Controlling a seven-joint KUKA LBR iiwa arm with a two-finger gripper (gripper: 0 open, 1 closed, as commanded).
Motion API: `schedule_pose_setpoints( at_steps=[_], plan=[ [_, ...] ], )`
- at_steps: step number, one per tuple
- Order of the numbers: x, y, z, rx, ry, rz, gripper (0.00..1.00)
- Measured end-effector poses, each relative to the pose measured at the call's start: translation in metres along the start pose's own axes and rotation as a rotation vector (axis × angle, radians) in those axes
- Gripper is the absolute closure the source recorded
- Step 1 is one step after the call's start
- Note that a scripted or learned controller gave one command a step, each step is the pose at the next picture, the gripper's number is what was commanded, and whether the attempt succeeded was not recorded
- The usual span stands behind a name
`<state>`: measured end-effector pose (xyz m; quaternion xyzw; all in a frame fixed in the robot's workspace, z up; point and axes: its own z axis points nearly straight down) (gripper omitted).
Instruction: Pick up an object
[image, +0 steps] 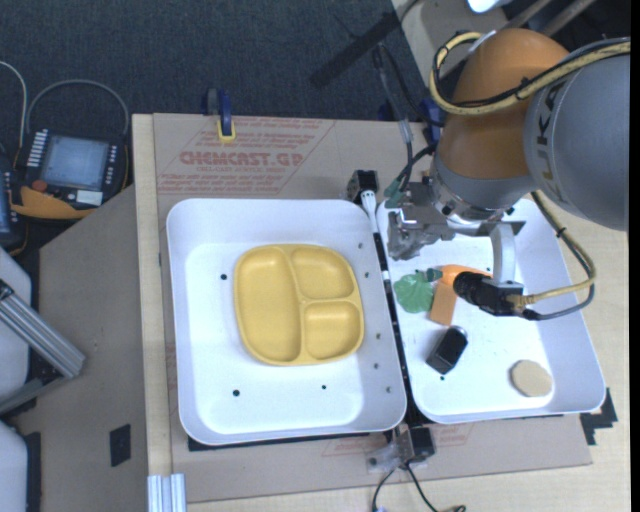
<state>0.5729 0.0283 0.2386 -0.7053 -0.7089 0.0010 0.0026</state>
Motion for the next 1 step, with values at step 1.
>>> schedule_pose_setpoints(
  at_steps=[1],
  plan=[
    [0.0466,-0.0159,-0.0042,-0.002,0.0,0.0,1.0]
  ],
)
